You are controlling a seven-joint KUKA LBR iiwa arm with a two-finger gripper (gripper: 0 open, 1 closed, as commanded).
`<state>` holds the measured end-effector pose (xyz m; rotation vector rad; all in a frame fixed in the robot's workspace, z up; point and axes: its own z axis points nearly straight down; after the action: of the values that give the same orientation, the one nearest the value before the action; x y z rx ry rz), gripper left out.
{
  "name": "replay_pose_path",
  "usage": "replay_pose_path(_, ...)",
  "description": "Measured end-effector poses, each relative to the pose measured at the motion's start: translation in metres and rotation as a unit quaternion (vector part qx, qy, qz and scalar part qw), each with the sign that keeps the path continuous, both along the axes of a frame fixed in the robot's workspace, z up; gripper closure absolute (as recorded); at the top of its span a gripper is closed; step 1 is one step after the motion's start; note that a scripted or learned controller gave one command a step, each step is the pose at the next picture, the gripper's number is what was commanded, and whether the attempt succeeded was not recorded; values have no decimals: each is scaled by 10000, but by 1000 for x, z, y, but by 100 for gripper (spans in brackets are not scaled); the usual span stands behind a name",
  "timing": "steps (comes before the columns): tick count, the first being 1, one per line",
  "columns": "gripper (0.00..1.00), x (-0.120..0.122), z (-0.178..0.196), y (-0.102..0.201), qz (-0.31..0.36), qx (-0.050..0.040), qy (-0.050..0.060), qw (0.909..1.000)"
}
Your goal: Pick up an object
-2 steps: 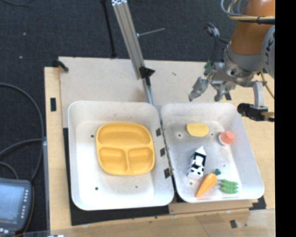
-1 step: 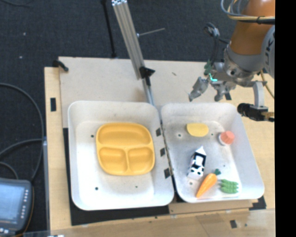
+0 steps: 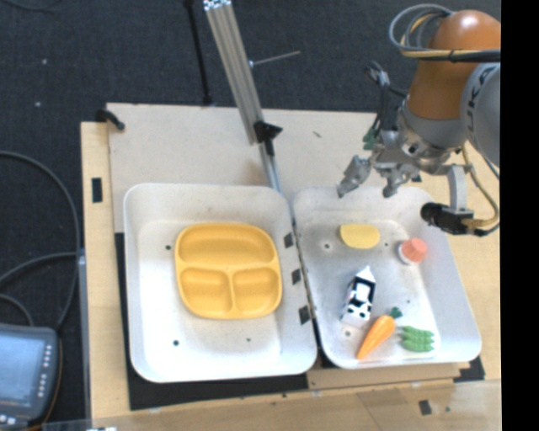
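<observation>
My fingers [image 3: 371, 179] hang spread and empty above the right bin's [image 3: 446, 286] far edge; the yellow lemon slice [image 3: 360, 236] lies just nearer

The arm [image 3: 480, 93] is cased in grey, with a rounded orange band [image 3: 450, 63] above the wrist. Pale looped cables [image 3: 414, 25] are seen above the band, and two grey metal fingers [image 3: 354, 175] are carried by the gripper [image 3: 371, 183]. A black cable [image 3: 472, 220] is attached by a black fitting at the right.

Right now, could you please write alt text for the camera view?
The end effector hangs open over the far edge of the right bin, which holds a yellow piece, carrot and milk carton. A yellow divided tray lies in the left bin.
</observation>
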<state>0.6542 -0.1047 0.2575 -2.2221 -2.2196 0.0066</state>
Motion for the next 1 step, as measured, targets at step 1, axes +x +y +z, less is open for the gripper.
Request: replay_pose_path(1,0,0,-60,-10,-6,0,6,10000)
